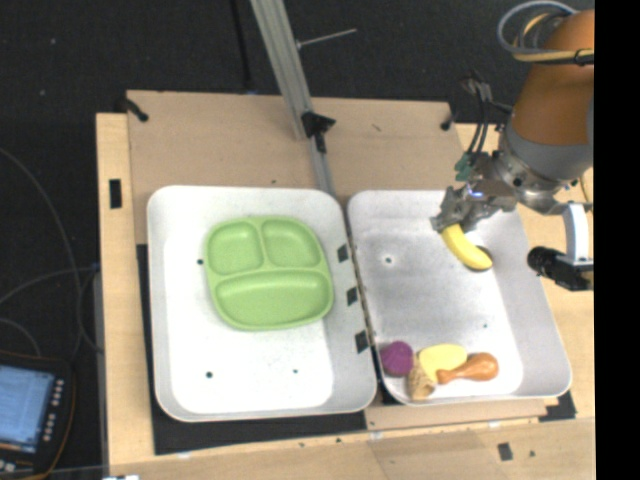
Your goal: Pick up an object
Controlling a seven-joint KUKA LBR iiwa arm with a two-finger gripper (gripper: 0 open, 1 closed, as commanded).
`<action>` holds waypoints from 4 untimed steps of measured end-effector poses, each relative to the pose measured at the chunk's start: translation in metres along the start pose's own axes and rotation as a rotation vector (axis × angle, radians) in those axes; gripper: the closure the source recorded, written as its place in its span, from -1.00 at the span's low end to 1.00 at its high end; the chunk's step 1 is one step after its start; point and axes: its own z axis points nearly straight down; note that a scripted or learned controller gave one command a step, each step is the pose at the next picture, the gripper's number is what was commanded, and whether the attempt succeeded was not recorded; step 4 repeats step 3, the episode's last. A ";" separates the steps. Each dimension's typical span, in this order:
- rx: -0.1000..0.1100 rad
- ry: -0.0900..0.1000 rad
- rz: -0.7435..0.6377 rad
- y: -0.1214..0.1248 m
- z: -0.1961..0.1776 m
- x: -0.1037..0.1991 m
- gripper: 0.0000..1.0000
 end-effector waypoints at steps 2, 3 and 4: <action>0.002 0.001 0.000 -0.016 0.023 0.102 1.00; 0.001 0.001 0.000 -0.029 0.029 0.146 1.00; 0.001 0.001 0.000 -0.029 0.029 0.146 1.00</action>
